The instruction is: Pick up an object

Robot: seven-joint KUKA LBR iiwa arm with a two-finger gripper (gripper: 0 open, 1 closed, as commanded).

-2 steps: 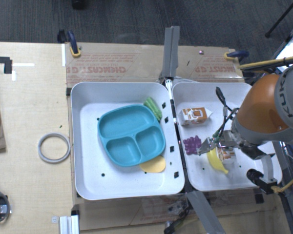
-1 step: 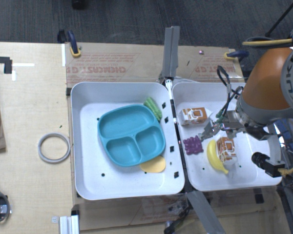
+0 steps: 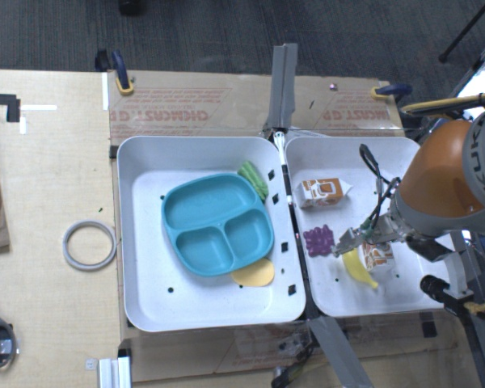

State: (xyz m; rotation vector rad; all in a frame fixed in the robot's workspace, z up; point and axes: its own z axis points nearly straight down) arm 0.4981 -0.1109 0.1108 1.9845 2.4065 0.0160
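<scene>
the curved yellow toy banana [image 3: 359, 268] lies in the right white bin [image 3: 404, 305], just below the hand [image 3: 362, 239] — poised over it, likely to grasp; whether the hand is released or clenched, i cannot tell. beside it — a small orange-and-white carton [image 3: 378, 256].

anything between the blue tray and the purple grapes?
Yes, in the camera view: the two bins' adjoining walls run between the blue divided tray and the purple grapes. Otherwise bare bin floor.

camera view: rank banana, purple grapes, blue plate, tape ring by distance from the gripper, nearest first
From the gripper:
1. Banana, right bin, just below it.
2. Purple grapes, right bin, to its left.
3. Blue plate, left bin.
4. Tape ring, on the bench, far left.
</scene>
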